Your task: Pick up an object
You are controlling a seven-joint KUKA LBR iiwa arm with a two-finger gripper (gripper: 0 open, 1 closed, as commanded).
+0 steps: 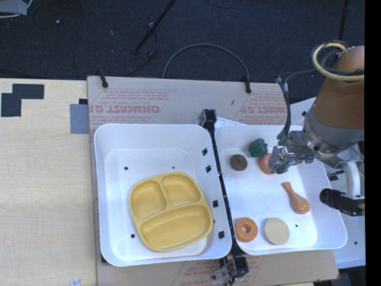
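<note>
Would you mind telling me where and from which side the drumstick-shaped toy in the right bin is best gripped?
I would grip the drumstick toy across its narrow handle end, coming straight down from above. It lies flat on the right bin, slanting from upper left to a bulbous lower-right end, with bare floor on both sides of the thin part.

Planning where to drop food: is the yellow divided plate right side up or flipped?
Right side up: the yellow plate in the left bin shows three recessed compartments facing up.

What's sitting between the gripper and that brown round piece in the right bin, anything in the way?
Nothing visible blocks it. The gripper hangs just above a small orange object, and the brown round piece lies further left on bare bin floor. The green object sits off that line.
</note>
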